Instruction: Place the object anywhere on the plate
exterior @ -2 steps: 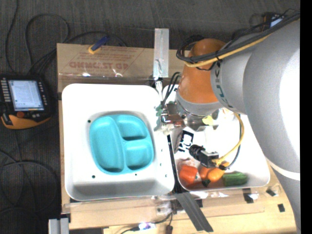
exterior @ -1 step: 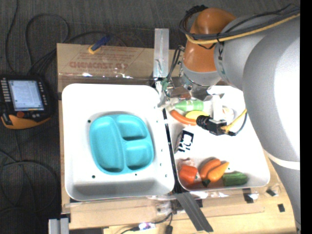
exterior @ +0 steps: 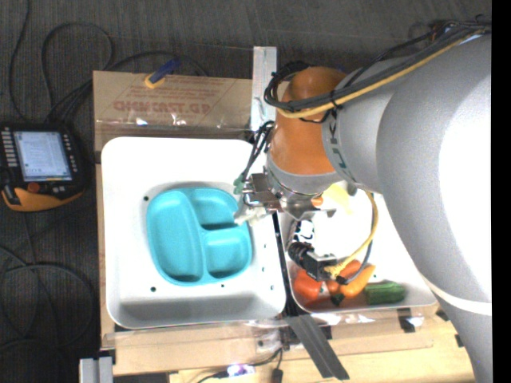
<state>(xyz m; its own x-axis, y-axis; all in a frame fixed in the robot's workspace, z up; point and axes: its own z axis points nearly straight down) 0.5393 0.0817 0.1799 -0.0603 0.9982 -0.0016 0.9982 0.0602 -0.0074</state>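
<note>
Gripper (exterior: 257,202): hanging under the orange-banded wrist (exterior: 303,134), over the seam where the two bins are meeting, just at the plate's right rim. The wrist is covering it from above, so I cannot tell whether it is spread or pressed together. Nothing is showing as held.

Plate (exterior: 200,234): lying blue and bare in the middle of the left bin (exterior: 128,174), its right rim sitting close to that bin's right wall.

Object: probably one of the toy foods resting along the lower edge of the right bin (exterior: 335,234), though I cannot tell which one is meant. A red round piece (exterior: 307,290) is sitting by the lower-left corner. An orange carrot-like piece (exterior: 357,276) is leaning against it, and a green piece (exterior: 385,292) is lying just beside it, toward the lower-right corner.

Step in hand: seemingly reaching for a pick, since the plate is carrying nothing yet. Doing it well is meaning coming straight down on a single piece, preferably the green one at the free end of the cluster, so the neighbours are not getting dragged along.

Edges and room: the pieces are crowding the right bin's lower wall, leaving little space on that side. The bin's middle is offering clearer approach. The wall between the bins is needing a proper lift before crossing. The plate's wide compartments are giving generous landing room.
</note>
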